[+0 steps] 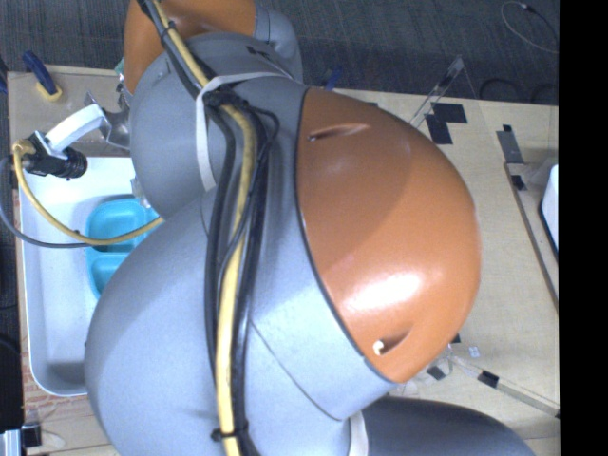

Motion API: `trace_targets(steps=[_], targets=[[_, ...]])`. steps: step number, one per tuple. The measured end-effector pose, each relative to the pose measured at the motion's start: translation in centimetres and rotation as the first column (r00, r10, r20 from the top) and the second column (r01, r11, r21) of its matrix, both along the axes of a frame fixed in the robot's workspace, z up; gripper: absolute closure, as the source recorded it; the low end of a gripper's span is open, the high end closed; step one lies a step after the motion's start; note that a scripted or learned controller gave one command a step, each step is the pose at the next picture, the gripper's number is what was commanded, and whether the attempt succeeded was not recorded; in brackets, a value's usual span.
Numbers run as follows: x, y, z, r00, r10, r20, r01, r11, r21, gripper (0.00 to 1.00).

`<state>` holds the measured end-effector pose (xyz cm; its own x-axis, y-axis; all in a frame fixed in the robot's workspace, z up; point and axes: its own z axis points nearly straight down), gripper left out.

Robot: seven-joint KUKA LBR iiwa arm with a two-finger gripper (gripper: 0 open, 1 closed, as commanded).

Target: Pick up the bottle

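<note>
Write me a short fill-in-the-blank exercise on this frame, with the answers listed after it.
1. The arm has a grey body and a large cap coloured ____.
2. The bin at the left of the view is coloured ____.
3. The object lying in that bin, partly hidden by the arm, is coloured ____.
4. A yellow cable runs alongside a ____ one down the arm.

Missing words: orange; white; blue; black
</note>
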<state>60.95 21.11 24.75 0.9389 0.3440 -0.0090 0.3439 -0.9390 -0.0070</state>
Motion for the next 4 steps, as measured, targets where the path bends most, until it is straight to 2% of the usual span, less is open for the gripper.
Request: trace_targets(steps=[1,2,3,4], targets=[[-6.1,0.8,-8.3,0.932,0.362,0.002,-0.362,0.932,0.000,1.00],[-5.0,0.9,1.5,0.858,0.514,0.006,-0.514,0.858,0.001,1.00],[-3.1,0.9,1.6,0.308,0.951,0.005,-0.951,0.308,0.006,1.00],[-8.7,-6.5,-8.8,0.570,0.822,0.005,-0.822,0.570,0.003,1.00]])
